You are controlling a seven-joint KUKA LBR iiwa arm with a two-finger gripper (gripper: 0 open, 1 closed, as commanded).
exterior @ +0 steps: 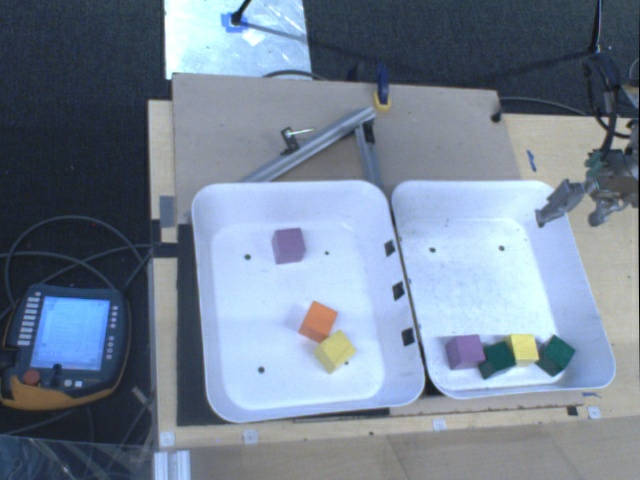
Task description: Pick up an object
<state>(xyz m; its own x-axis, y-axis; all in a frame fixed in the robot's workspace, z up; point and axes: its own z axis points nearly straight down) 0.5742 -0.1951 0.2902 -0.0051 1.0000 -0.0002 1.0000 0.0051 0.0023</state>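
Observation:
In the left bin (225, 268) lie a purple cube (288, 245), an orange cube (318, 320) and a yellow cube (336, 351) that touches the orange one. Along the front wall of the right bin (500, 258) sits a row of a purple cube (464, 351), a dark green cube (495, 358), a yellow cube (524, 347) and another green cube (556, 354). My gripper (577, 208) hangs over the right bin's far right corner, well away from every cube. It is open, and nothing sits between its fingers.
A metal bar (310, 143) lies slanted on the brown board behind the bins. A teach pendant (65, 343) with cables rests on the floor at the left. A shiny sheet (235, 23) lies at the top.

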